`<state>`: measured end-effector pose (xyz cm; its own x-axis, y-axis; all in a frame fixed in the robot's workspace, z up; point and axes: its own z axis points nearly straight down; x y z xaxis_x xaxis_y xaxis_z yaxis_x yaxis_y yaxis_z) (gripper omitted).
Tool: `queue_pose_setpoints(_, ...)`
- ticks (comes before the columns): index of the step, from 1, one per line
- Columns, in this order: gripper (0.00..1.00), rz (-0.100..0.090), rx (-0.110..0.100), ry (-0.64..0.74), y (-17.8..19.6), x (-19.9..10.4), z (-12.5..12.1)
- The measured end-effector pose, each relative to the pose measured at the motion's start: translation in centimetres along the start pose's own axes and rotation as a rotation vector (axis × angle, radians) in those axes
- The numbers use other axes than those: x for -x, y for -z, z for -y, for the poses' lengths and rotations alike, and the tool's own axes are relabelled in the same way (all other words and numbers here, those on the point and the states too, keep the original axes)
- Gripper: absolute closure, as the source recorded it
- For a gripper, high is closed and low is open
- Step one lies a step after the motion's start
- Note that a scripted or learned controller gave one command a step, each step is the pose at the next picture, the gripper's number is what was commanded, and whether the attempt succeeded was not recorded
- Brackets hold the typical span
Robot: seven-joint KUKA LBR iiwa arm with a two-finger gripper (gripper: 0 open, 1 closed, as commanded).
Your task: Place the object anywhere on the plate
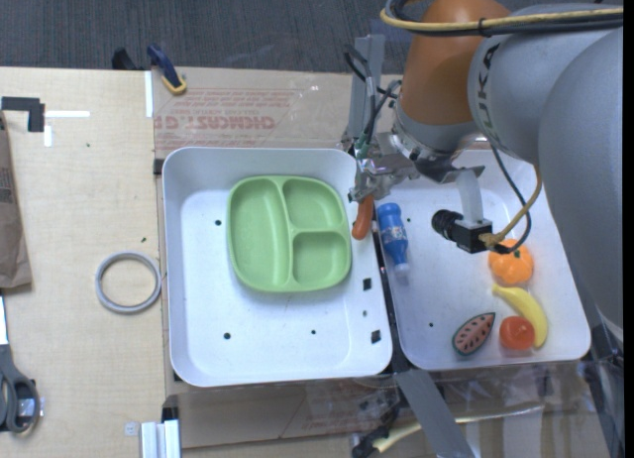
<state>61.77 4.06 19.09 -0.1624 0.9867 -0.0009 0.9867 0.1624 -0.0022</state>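
On the wooden bench, two white bins.

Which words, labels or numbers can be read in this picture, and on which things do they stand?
Red print on the cardboard sheet behind the left bin: it appears upside down and too blurred to read.
Dark letters on the grey arm, near the orange band: partly shown, not readable.
Blue bottle: no readable label.

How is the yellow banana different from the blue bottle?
The yellow toy banana is curved; the blue plastic bottle is straight. The banana lies near the right white bin's lower right corner, touching a red fruit; the bottle lies by its left edge, close to the gripper. Both lie flat in that bin.
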Motion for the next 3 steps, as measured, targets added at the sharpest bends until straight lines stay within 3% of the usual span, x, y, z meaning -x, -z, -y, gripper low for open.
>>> queue_pose_setpoints(1,1.00,-0.001,0.012,-0.167,-9.4,-8.5,3.1)
queue_pose_setpoints(2,1.00,0.001,0.001,-0.028,0.1,-2.8,-2.1)
queue_pose_setpoints(3,0.00,0.001,0.001,-0.027,0.1,-2.8,-2.1)
